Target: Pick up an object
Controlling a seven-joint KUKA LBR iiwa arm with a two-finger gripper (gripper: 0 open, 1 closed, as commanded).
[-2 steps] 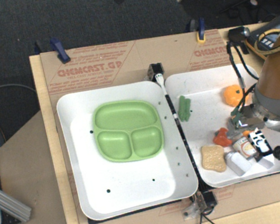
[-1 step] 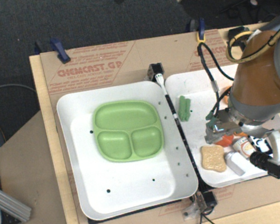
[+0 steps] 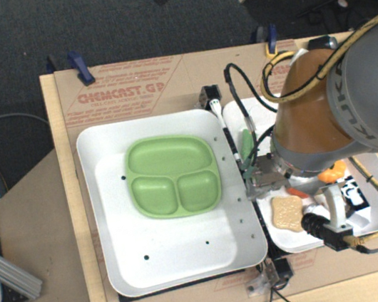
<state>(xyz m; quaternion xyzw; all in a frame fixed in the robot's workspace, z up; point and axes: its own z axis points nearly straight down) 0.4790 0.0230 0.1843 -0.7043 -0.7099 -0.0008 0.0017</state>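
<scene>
Arm (image 3: pixel 333 107) over right bin (image 3: pixel 286 239); green divided plate (image 3: pixel 174 175) in left bin (image 3: pixel 114 218).

There's a light green divided plate (image 3: pixel 174 175) lying flat, right side up, in the left bin (image 3: pixel 119 246), a bit above centre, with one long compartment and two smaller ones. Over in the right bin (image 3: pixel 285 238), a tan, cracker-looking piece (image 3: pixel 285 213) lies flat near the front. Just beside it, something orange (image 3: pixel 333 173) pokes out from under the arm.
</scene>
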